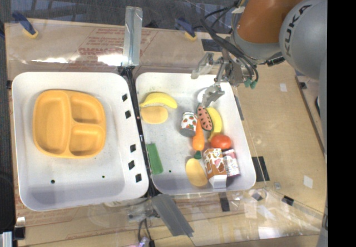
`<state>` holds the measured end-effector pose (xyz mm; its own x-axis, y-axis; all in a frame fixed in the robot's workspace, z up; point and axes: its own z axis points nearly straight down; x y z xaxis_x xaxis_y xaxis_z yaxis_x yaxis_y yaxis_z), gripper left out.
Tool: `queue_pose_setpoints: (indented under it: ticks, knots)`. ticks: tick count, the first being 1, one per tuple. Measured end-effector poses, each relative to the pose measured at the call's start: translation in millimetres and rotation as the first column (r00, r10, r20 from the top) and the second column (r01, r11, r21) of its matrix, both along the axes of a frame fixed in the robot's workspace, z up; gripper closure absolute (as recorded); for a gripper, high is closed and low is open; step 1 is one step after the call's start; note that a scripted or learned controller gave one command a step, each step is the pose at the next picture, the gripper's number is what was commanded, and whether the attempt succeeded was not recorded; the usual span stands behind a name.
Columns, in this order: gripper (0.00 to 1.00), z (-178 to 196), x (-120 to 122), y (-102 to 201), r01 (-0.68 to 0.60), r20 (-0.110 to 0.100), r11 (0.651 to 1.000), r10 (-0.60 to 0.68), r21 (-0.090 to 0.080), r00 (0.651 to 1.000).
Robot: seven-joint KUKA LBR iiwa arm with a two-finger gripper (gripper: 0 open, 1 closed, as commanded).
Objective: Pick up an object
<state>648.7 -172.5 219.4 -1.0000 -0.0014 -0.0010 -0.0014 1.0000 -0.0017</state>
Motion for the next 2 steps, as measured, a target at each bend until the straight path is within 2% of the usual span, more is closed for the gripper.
queue_pose_setpoints:
  ticks: [1,2]
  knots:
    - [0.00,-116,-41,-21,-0.041,0.001,0.999,0.041,0.002,0.999]
    - [0.00,-127,-101,-13,-0.259,0.000,0.966,0.259,0.004,0.966]
